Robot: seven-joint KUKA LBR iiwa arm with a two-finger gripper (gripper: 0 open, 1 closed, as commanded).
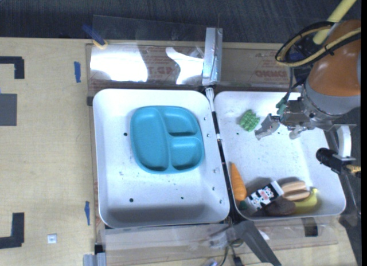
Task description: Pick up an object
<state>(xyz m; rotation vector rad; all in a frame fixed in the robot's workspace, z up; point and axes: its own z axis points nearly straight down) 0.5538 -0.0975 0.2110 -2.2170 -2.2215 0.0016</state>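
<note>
Over the right bin (335, 202), the end effector (279, 128) is seen at the end of the grey arm (332, 81) with its orange band. Its two fingers are spread apart and nothing is held between them. It is placed just to the right of a small green object (249, 120), close to it but not touching it as far as can be seen.

A light wooden bench (46, 161) carries the two shallow white bins side by side. Small blue tape marks and black corner marks are seen on the bench to the left of the left bin (112, 196). Behind the bins a dark floor is seen, and a shiny clear sheet (143, 58) lies along the back edge of the left bin. A blue divided tray (167, 137) lies flat in the middle of the left bin.

The green object sits in the back part of the right bin, near the wall shared with the left bin. It is small and roundish, so no long axis can be told. At the front of the right bin, an orange carrot (237, 180) lies along the shared wall, its long axis running from back to front. Next to it a black and white item (264, 195), a hot dog bun (295, 188) and a yellow banana (310, 200) are crowded together.
</note>
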